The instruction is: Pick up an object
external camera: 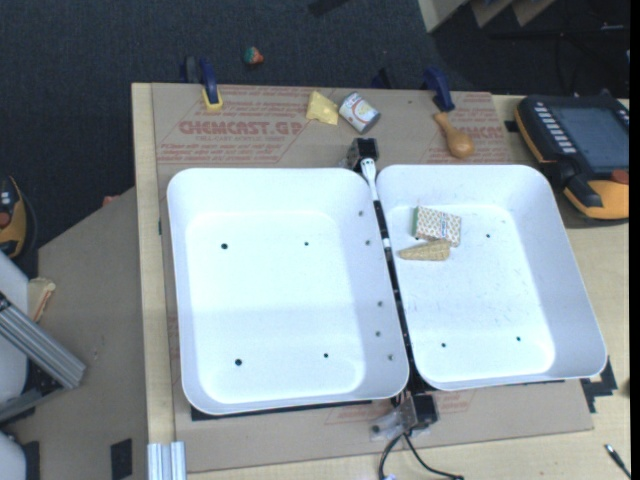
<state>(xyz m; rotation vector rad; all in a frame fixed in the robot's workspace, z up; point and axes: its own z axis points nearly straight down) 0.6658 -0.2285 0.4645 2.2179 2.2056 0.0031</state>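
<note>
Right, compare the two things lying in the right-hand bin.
The patterned packet is boxy and pale with a speckled print; the tan piece is flat, plain and slimmer. The packet lies farther from the camera, the tan piece just in front of it. Both sit in the right bin, near the divider.

A robotics lab: two white bins [283, 190] were clamped to a tabletop [150, 218], a teach pendant [580, 140] alongside, above dark carpet [100, 28].
</note>
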